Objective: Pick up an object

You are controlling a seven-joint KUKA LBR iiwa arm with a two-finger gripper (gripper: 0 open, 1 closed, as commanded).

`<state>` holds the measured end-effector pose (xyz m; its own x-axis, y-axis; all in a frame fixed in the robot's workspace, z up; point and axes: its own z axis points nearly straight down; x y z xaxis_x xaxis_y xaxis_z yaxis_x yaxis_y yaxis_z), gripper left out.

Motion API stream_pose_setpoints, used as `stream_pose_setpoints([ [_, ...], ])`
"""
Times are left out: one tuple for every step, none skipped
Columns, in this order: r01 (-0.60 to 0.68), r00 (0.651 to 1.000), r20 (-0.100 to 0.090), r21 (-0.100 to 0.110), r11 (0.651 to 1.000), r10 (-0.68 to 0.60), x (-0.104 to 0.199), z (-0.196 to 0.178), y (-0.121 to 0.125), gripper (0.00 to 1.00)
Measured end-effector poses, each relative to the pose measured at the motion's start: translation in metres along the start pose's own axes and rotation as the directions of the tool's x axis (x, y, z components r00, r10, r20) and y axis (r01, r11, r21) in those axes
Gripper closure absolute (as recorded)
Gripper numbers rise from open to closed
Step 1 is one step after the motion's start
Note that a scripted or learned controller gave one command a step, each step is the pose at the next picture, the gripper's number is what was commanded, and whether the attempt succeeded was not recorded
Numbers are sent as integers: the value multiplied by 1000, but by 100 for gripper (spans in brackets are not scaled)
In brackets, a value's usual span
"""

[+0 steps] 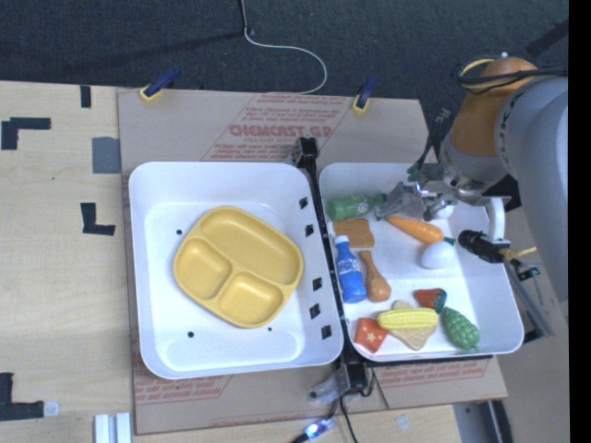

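Observation:
My gripper (pixel 412 208) hangs over the back of the right bin (pixel 494 289), fingers spread open, with nothing between them. Just below its fingertips an orange carrot (pixel 416 229) lies on the bin floor, with a white egg (pixel 436 255) to its right. A green vegetable (pixel 351 206) and a brown toast slice (pixel 356 233) are to the gripper's left. Further forward lie a blue bottle (pixel 349 271), a brown drumstick (pixel 372 277), a yellow corn cob (pixel 406 319), a green pickle (pixel 459 329) and a red piece (pixel 369 335).
The left bin (pixel 157 247) holds a yellow divided plate (pixel 238 266). A black divider (pixel 319 247) runs between the two bins. The grey arm with its orange band (pixel 485 118) comes in over the right bin's back right corner.

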<state>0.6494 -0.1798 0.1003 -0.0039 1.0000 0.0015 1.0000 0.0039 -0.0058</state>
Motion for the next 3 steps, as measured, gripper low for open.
stream_pose_setpoints([
  [0,1000,1,-2,1000,0,2,17,0,0],
  [1,1000,3,-6,1000,-1,2,5,1,100],
  [-2,1000,2,-9,1000,2,-4,-41,2,100],
])
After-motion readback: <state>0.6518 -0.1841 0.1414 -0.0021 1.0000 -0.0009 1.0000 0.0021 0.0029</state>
